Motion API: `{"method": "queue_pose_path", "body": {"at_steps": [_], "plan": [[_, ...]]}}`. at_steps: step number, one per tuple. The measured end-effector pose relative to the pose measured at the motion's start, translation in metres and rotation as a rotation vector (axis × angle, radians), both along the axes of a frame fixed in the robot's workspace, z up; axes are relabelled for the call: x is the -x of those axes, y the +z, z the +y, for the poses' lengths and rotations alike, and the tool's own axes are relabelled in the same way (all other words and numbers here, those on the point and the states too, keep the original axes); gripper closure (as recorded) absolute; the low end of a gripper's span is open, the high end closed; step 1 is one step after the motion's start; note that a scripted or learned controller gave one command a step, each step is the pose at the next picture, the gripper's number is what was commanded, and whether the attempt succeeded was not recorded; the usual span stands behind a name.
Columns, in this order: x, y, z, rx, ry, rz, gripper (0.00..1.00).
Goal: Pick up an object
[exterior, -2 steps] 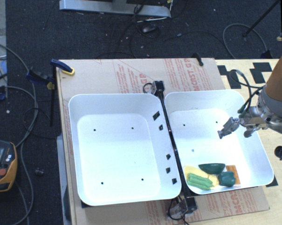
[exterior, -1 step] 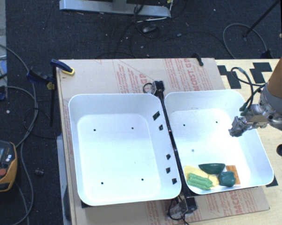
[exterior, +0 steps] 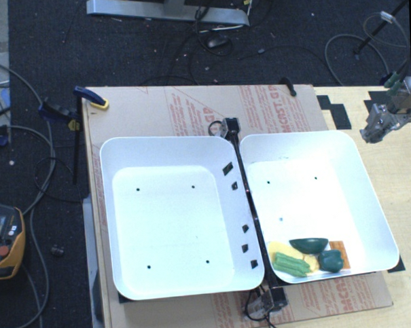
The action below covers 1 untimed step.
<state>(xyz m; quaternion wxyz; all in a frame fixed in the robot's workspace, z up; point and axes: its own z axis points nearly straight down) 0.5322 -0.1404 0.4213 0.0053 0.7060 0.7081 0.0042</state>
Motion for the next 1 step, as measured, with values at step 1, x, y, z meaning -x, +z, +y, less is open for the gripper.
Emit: {"method": "queue_pose_path", "body": {"at_steps": [1], "plan": [[0.0235, 0.1226, -0.0047, 0.000, -0.003, 0.002, 1.00]]}}
